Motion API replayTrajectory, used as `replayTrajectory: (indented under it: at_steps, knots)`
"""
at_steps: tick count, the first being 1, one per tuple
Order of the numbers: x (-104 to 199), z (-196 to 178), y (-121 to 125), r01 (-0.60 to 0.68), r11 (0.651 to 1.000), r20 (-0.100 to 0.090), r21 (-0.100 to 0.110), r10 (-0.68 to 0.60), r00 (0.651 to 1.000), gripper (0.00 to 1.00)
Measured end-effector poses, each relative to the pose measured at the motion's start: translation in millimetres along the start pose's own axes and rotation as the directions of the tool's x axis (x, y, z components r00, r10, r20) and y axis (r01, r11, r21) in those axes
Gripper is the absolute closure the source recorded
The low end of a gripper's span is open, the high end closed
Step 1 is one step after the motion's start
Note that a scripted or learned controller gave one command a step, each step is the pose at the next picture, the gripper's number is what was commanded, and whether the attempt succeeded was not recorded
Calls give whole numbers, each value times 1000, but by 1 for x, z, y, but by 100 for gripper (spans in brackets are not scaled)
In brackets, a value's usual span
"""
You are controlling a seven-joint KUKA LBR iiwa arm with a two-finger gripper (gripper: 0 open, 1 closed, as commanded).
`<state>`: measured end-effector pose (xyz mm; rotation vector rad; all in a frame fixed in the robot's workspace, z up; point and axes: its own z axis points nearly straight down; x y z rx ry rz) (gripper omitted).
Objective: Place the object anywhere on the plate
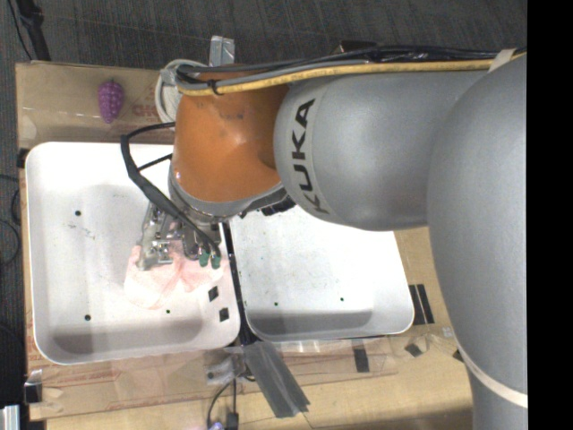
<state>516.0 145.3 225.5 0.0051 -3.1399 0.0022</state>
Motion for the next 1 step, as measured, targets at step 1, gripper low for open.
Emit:
replayTrajectory:
  at_steps: [1]
  knots:
    - [0, 0, 0, 0, 1000, 1, -1, 0, 1000, 0]
